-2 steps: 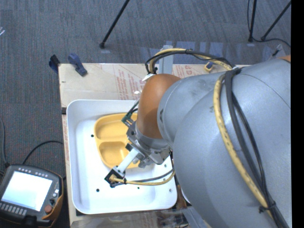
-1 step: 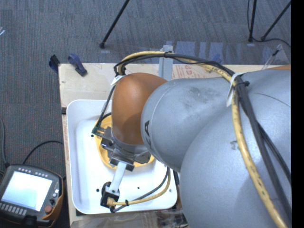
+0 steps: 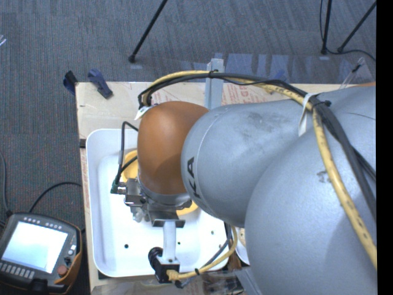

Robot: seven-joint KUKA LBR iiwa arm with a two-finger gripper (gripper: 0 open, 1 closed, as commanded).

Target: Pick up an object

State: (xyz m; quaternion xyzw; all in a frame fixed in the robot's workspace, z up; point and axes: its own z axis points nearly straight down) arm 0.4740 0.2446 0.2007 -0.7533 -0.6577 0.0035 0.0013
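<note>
The grey arm with its orange band (image 3: pixel 164 146) reaches over the left white bin (image 3: pixel 101 226) and covers most of it. My gripper (image 3: pixel 149 206) hangs below the band, over the middle of that bin, seen from above with its body blocking what is beneath. A yellow rounded object (image 3: pixel 128 165) peeks out on the left of the wrist, and a yellow sliver of it (image 3: pixel 189 209) shows on the right. It lies on the bin floor directly under the gripper. The rest of it is hidden.
A teach pendant (image 3: pixel 38 249) lies on the floor at the lower left. A blue clamp (image 3: pixel 99 83) sits at the bench's back left corner. Tripod legs (image 3: pixel 150 23) stand behind the bench. Yellow and black cables (image 3: pixel 319 134) run along the arm.
</note>
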